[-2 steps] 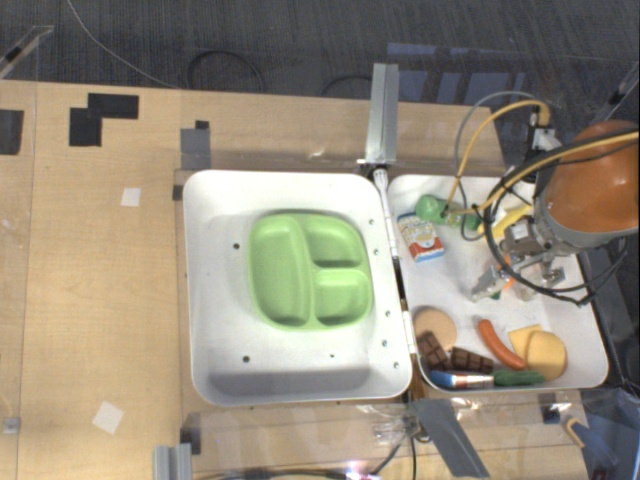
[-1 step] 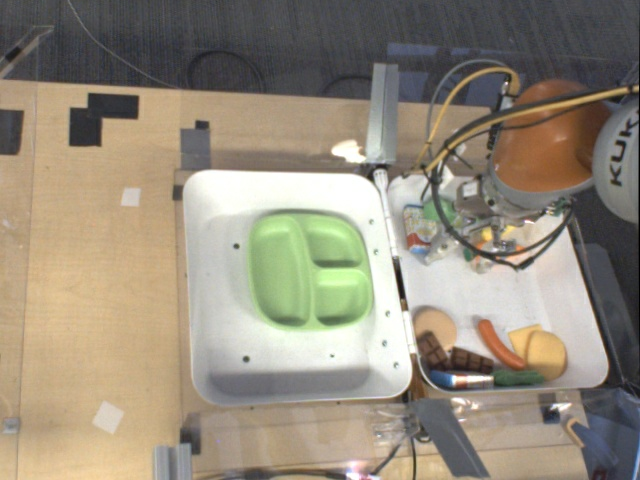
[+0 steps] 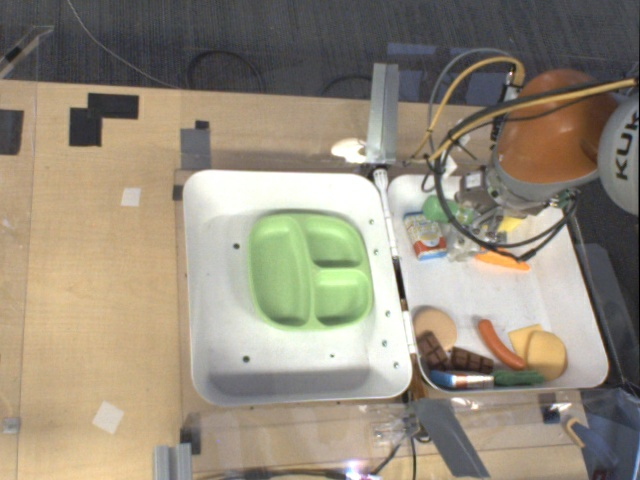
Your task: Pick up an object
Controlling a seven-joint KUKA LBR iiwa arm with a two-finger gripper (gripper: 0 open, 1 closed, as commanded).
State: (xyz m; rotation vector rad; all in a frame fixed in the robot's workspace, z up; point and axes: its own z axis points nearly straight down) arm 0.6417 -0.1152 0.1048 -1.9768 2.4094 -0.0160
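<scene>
Bright even overhead light, soft shadows, slight blur, glare on 2 white bins [image 3: 215,268]

the two bins [image 3: 215,268] look like smooth white plastic with a faint sheen. the green divided tray [image 3: 305,268] in the left bin is matt, soft-looking plastic. the bench [image 3: 90,298] shows pale, unvarnished wood grain. the arm's orange band [image 3: 545,133] is glossy, catching light, and the upright post [image 3: 383,113] at the bins' far edge looks like brushed metal.
</scene>
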